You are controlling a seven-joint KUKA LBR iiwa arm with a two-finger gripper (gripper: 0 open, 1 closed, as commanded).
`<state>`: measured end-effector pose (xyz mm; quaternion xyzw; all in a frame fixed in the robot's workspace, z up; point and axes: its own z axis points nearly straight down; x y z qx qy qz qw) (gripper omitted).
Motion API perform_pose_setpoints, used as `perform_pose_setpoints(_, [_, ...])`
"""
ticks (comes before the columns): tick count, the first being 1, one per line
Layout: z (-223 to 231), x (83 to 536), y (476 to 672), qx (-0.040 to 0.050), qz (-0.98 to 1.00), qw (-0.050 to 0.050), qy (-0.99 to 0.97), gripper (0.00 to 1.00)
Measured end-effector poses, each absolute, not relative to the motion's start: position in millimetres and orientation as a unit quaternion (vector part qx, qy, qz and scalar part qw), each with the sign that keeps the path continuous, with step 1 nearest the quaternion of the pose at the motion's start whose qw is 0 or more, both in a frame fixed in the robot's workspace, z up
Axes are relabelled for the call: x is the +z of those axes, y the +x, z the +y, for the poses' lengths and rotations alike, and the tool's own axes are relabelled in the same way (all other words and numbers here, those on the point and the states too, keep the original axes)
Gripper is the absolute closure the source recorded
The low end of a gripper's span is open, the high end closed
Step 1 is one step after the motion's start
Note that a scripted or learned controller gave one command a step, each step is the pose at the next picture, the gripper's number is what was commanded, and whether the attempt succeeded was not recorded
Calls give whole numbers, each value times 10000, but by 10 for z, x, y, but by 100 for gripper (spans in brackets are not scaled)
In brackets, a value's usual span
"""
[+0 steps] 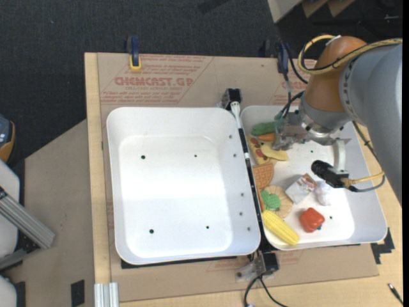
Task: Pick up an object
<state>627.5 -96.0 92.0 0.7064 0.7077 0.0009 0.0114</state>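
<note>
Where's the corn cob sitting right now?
The corn cob lies in the right bin, at its near left corner, just below the green toy and left of the red pepper.

White bins (pixel 172 123), yellow corn (pixel 280 228), red pepper (pixel 312 219), grey arm (pixel 377 91) with orange band (pixel 329 82)

Red print is showing on the brown board (pixel 167 75) lying under the two bins, and it is reading "CHEMCAST G P" in large capitals, running across the strip of board just behind the left bin (pixel 128 171). Smaller red lines are sitting above and below that word, too fine to make out. More red print is peeking out on the same board near the right bin's (pixel 364 226) far corner, partly covered and not readable.
</note>
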Motion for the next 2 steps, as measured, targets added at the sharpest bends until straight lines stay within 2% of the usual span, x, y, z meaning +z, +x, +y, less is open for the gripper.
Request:
perform_pose_setpoints(1, [-1090, 886, 6132, 8, 7063, 42, 7079, 100])
perform_pose_setpoints(2, [-1077, 861, 6120, -3, 7066, 23, 7076, 0])
